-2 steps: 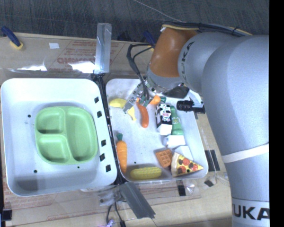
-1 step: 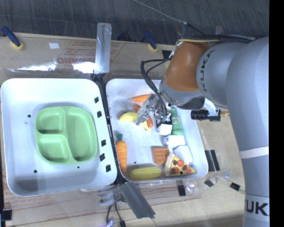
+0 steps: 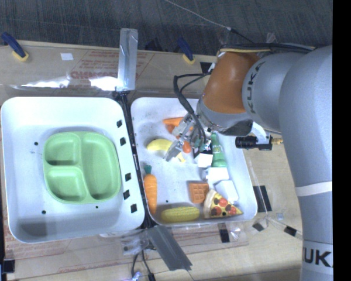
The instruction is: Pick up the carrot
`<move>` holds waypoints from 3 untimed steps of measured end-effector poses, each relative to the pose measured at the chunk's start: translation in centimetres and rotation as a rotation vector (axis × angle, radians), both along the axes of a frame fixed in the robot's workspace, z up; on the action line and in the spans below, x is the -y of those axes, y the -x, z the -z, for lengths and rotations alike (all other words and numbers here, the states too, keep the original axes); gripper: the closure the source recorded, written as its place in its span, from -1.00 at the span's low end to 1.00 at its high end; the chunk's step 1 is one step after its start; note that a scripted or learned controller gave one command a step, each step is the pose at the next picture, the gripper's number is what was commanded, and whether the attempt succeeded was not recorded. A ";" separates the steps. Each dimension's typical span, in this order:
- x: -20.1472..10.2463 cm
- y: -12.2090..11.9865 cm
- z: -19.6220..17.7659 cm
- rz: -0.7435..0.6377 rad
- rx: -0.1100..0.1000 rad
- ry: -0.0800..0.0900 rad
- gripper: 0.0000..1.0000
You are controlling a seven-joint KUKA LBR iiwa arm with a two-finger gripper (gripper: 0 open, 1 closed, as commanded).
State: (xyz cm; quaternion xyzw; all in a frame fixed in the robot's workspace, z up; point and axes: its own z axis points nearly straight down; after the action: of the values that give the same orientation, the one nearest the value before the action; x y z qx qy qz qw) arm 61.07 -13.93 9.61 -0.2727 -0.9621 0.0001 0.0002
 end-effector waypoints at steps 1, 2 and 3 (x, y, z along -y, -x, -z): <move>0.0 -0.1 -1.1 -0.004 0.002 0.001 1.00; -10.5 1.3 -9.8 0.419 0.004 -0.002 1.00; -5.1 6.0 -13.3 0.609 0.000 0.001 1.00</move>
State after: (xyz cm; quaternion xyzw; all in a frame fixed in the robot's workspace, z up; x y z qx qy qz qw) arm 55.10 -8.81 22.92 -0.5484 -0.8362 0.0006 0.0003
